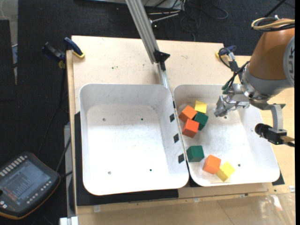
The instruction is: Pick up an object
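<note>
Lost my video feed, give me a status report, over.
Gripper over right bin, nothing seen in it. Nearest block cluster just left of it. More blocks near front wall.

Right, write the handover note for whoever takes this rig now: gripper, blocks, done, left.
Gripper: over the right bin, just right of the upper cluster of blocks; nothing seen between its fingers, and whether they are open or shut cannot be told.
Blocks, all in the right bin: upper cluster of orange block, yellow block, red-orange block, dark green block; lower down, green block, orange block, yellow block.
Done: no block lifted.
Left: grasp one and raise it.
</note>
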